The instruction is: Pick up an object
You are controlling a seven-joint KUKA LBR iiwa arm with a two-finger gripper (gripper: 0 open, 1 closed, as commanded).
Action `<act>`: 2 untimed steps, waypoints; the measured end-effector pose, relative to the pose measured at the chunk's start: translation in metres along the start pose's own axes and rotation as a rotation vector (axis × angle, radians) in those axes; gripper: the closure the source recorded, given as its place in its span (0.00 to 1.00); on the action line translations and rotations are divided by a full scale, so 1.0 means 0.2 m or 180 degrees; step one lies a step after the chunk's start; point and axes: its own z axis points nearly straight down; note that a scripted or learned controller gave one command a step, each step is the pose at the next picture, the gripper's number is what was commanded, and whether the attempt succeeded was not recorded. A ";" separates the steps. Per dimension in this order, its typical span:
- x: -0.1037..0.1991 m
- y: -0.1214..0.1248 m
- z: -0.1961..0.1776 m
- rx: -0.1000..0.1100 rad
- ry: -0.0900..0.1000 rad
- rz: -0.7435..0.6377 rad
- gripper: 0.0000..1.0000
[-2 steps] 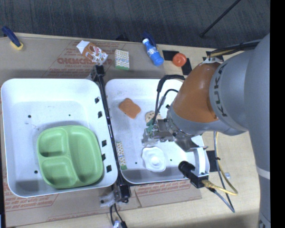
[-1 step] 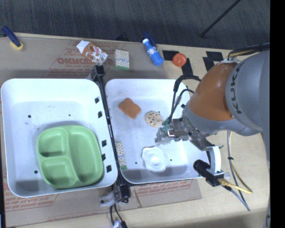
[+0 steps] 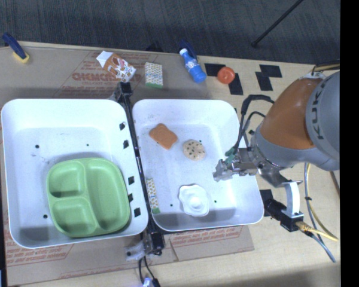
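Cookie, round tan choc-chip (image 3: 194, 150): looks light, crumbly, grab across edges gently. Gripper (image 3: 222, 173) nearby, jaw state can't tell tbh.

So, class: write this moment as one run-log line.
gripper: over right bin, east side | nearest: white cup, cookie | orange bread piece | left bin: green tray

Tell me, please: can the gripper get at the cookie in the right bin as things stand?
Probably yes. The gripper is over the same bin, right of the cookie, with bare floor between them.
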 end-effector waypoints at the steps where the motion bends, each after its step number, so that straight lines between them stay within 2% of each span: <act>1: -0.06 0.00 -0.02 0.0000 0.0001 0.0002 1.00; 2: -0.01 0.02 -0.06 -0.0006 0.0001 -0.0003 1.00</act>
